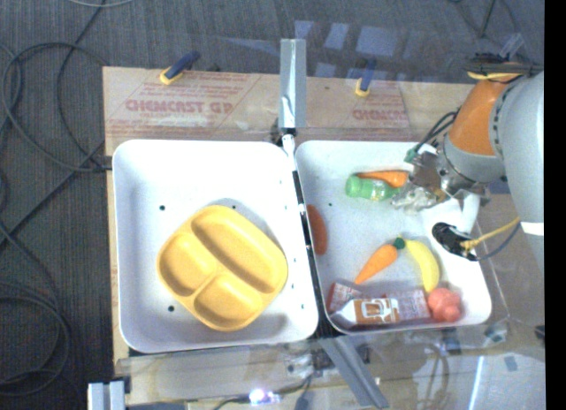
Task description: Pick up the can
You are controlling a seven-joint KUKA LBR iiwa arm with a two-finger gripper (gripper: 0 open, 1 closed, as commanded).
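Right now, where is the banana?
The banana lies in the right bin, toward its lower right part, just right of the toy carrot and above the red ball.

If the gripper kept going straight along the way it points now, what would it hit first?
Most likely the green bottle lying just left of the gripper, with an orange carrot alongside it. Depth is hard to judge, so it might pass above them.

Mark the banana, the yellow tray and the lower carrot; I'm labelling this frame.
banana [426,263], camera view, middle of its curve.
yellow tray [223,266], camera view, centre ridge.
lower carrot [377,262], camera view, orange body.
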